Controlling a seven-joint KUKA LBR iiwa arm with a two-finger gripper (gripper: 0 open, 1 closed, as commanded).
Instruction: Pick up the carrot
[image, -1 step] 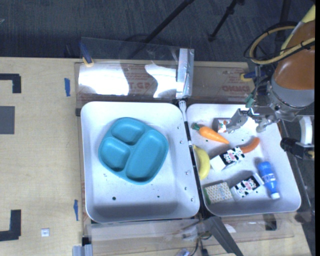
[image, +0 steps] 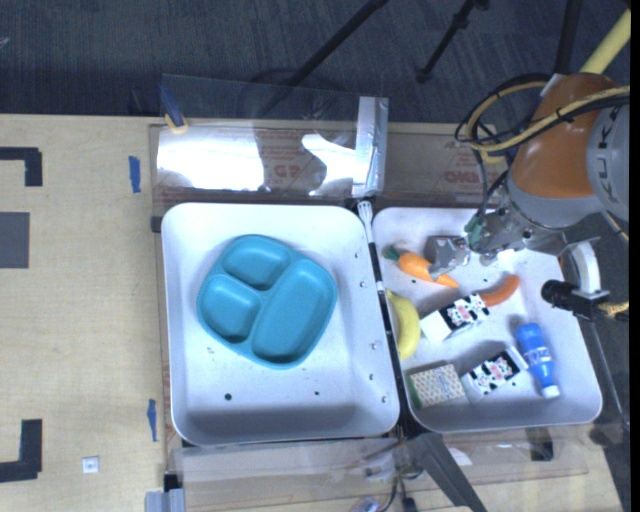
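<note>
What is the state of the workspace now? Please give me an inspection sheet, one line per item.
Surface: wooden bench bearing two white bins, the left bin and the right bin, side by side.
Job's things: carrot lies at the upper left of the right bin, not lifted.
Clutter: blue divided plate in the left bin; in the right bin a banana, a blue bottle, an orange-red piece, two black-and-white cartons and a speckled sponge.
Grippers: gripper is low in the right bin, just right of the carrot; jaws too blurred to judge.
Cables: yellow and black cables loop beside the arm.
Surroundings: dark carpet, tripod legs.
</note>
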